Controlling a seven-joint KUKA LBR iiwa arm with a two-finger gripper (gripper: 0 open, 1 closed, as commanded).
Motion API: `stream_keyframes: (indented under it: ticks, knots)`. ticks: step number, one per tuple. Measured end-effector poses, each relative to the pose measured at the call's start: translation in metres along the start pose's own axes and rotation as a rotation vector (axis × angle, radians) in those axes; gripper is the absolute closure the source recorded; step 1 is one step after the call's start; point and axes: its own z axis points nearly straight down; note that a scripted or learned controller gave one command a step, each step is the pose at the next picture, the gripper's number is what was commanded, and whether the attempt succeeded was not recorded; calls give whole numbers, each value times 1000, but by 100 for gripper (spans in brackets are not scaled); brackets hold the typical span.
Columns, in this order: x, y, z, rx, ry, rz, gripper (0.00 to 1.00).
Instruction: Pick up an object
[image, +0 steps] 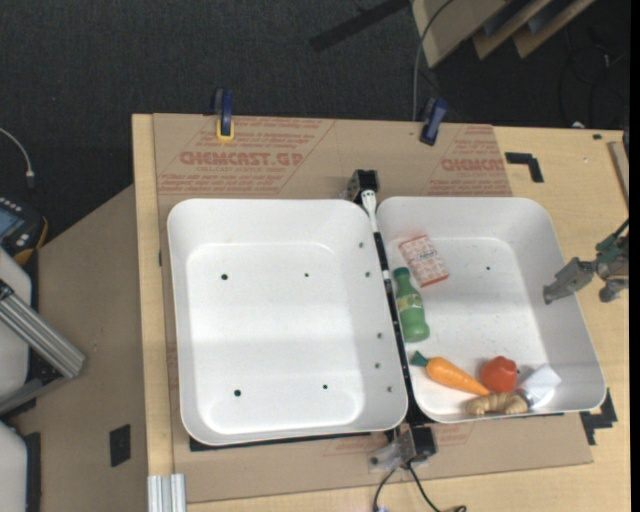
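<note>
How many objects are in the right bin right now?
6: patterned pink-and-white packet at centre back, green plastic bottle by the left wall, orange carrot, red tomato, tan ginger root, white wrapper along the front.

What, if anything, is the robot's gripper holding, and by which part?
Nothing is held. The grey two-finger gripper sits at the right bin's right rim, nothing between its fingers, apart from the green plastic bottle and orange carrot.

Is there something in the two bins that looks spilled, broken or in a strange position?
Nothing looks spilled or broken. The green bottle lies on its side against the right bin's left wall. The carrot, tomato and ginger root crowd its near edge. The gripper is at the bin's right rim.
</note>
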Motion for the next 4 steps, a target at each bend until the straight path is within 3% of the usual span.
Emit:
stream_keyframes:
  ticks: [1, 2, 3, 4]
  knots:
    - [18, 13, 137, 13, 7, -2, 0]
    - [93, 97, 170, -4, 3, -10, 0]
    - [-18, 123, 102, -10, -9, 6, 0]
    - [-11, 123, 96, -5, -4, -1, 100]
